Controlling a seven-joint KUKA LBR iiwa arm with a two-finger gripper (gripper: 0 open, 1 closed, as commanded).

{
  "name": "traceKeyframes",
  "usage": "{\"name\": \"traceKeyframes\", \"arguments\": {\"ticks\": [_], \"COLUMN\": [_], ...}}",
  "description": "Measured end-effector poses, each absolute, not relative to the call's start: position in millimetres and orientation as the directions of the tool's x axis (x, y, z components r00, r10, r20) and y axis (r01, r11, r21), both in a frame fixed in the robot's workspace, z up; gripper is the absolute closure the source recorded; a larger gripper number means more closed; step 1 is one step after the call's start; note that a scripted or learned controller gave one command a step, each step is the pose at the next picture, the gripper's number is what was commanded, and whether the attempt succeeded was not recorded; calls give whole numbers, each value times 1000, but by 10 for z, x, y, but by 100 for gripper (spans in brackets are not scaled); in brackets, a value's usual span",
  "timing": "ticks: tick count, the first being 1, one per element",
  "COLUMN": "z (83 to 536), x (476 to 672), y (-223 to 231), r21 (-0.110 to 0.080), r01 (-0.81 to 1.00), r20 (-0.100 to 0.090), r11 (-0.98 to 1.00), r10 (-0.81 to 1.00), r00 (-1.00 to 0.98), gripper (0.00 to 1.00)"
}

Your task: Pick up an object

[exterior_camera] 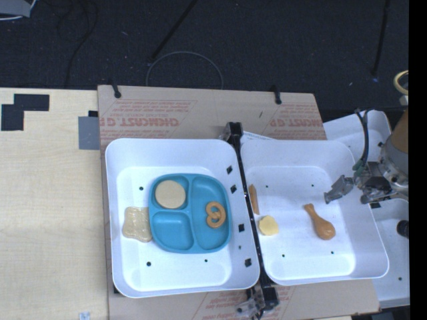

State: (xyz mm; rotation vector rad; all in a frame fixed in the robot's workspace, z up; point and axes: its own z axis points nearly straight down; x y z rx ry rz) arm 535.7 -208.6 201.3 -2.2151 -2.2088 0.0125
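Note:
My gripper [354, 193] hovers over the right edge of the right bin [300, 272], open, with nothing between its fingers. A brown drumstick [320, 222] lies on the bin floor just left of and below it. A small yellow round piece [268, 226] and a thin brown stick [253, 199] lie near the bin's left wall. In the left bin [127, 272] a blue divided tray [175, 235] holds a round tan biscuit [169, 194] and a pretzel [215, 215]. A pale toast-like piece [137, 224] rests against the tray's left side.
A black clamp bar [241, 199] runs between the two bins. Cardboard [200, 115] lies under both bins. Cables [364, 139] hang by the arm at the right. The wooden bench top [47, 212] spreads to the left.

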Motion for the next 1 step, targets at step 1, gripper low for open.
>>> {"name": "traceKeyframes", "arguments": {"ticks": [1], "z": [2086], "x": [5388], "y": [-2088], "r21": [-1], "r01": [1000], "r20": [0], "r11": [0], "r10": [1000], "r00": [0], "gripper": [0]}}
